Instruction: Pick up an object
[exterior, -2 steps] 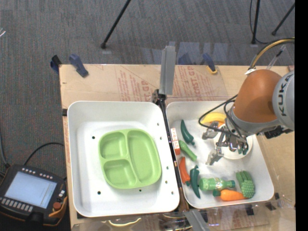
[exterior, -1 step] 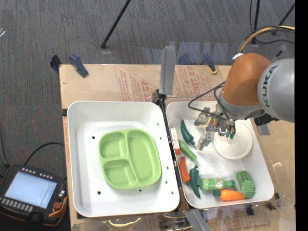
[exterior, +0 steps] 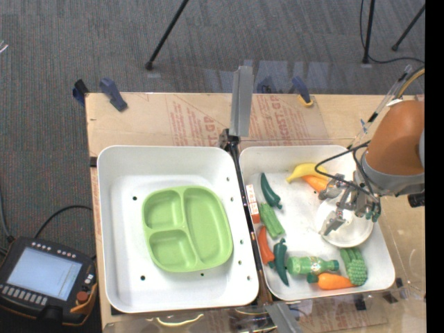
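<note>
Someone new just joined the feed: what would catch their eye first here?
Probably the green divided plate, alone in the left bin. Then the gripper hanging over a white bowl in the right bin, with a yellow banana behind it and toy vegetables strewn along the near side.

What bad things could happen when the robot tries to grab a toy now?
The gripper hangs over a white bowl in the right bin. It might close on the bowl's thin rim and slip off, or tip the bowl.

The toys sit crowded together: the green bottle, the orange carrot and the green brush nearly touch. Reaching for one could push the others away, or pinch two at once.
</note>
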`<state>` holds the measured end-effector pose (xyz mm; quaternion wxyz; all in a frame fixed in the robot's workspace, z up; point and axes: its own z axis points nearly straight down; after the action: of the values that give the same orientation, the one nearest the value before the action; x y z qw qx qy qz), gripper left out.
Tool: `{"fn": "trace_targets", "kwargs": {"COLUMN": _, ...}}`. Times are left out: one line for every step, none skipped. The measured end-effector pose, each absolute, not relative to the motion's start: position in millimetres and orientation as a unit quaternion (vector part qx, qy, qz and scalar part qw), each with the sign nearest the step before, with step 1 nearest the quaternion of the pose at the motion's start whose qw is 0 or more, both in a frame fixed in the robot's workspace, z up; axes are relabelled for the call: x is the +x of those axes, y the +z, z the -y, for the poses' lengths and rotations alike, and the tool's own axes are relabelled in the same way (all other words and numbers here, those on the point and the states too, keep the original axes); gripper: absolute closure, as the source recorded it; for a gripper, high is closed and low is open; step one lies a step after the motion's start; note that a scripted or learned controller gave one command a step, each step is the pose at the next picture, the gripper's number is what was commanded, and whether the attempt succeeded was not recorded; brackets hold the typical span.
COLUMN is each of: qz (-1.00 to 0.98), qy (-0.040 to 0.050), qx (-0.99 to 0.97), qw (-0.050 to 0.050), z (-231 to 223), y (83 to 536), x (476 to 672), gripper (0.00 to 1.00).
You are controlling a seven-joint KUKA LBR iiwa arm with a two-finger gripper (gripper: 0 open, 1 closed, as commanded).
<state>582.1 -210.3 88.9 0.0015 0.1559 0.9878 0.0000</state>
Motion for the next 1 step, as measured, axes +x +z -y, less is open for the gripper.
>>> {"fn": "trace_targets", "kwargs": {"qz": -0.977, "qy": 0.0000, "qx": 0.212, "qw": -0.002, "z": 174.3, "y": 87.7, "x": 630.5, "gripper": 0.00}}
